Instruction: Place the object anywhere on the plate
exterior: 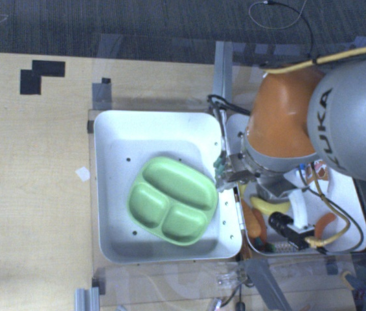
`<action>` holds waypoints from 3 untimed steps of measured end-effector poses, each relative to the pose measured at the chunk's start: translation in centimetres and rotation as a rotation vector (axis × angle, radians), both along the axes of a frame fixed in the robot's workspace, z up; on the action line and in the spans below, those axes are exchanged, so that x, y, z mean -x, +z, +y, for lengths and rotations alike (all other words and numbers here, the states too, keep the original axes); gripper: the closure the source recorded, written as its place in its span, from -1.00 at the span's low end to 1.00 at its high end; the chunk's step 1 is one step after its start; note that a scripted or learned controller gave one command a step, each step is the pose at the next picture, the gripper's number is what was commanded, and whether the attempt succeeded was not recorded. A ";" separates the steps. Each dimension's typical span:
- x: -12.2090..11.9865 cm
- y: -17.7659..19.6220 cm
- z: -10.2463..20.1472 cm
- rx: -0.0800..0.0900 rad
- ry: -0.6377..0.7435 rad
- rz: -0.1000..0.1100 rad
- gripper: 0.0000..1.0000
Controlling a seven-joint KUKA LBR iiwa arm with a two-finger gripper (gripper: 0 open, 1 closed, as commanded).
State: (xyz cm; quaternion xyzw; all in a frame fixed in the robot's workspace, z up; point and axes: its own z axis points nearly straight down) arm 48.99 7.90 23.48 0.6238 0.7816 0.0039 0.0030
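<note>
A light green plate (171, 200) with three compartments lies in the left white bin (114, 141), towards its right side, and nothing rests on it. The arm's orange band and grey wrist hang over the right bin (357, 193) and cover most of it. What shows of my gripper (230, 172) is at the divide between the two bins, just right of the plate's upper right rim. A small teal bit (219, 164) shows at its left edge. Under the wrist lie a yellow object (262, 206) and an orange object (254, 221).
A white piece (297, 207) and a red-orange piece (326, 220) also lie in the right bin. The left bin's floor is bare around the plate. The wooden bench (34, 193) stretches to the left, with black marks at its top left.
</note>
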 end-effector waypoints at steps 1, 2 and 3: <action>-3.2 -5.1 -2.8 0.002 0.154 0.006 1.00; -3.2 -5.1 -2.8 0.002 0.153 0.007 -1.00; -3.4 -4.0 -2.7 0.002 0.154 0.002 1.00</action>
